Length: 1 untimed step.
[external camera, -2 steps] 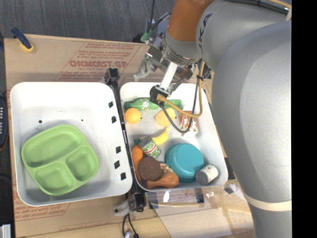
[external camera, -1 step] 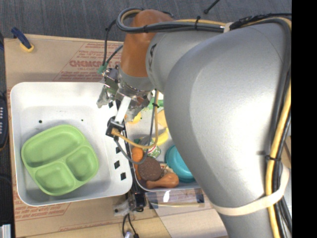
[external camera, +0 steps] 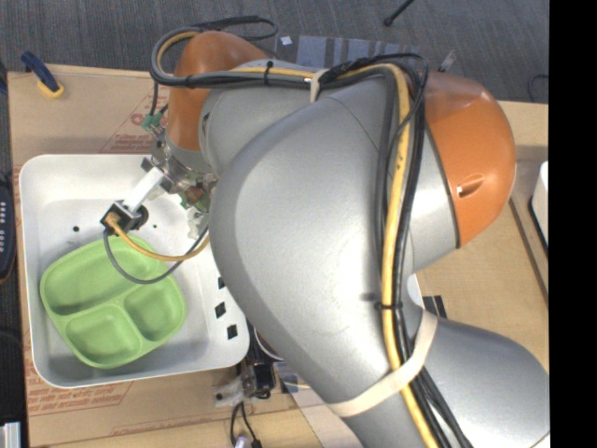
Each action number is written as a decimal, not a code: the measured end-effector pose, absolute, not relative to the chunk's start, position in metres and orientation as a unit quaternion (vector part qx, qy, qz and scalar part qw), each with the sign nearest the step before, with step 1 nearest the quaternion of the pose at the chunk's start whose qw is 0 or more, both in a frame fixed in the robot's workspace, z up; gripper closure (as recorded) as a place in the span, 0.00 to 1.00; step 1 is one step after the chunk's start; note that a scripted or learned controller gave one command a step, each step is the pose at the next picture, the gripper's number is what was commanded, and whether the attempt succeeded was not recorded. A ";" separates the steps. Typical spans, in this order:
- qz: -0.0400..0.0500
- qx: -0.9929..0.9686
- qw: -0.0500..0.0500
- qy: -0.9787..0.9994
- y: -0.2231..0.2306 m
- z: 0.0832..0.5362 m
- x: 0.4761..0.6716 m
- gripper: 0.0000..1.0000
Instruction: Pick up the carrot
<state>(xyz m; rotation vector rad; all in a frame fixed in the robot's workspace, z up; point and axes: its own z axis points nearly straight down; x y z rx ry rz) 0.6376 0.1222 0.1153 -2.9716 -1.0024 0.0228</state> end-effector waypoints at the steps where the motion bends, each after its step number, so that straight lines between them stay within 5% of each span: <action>1: 0.002 -0.941 0.001 -0.339 0.044 0.196 0.613 0.00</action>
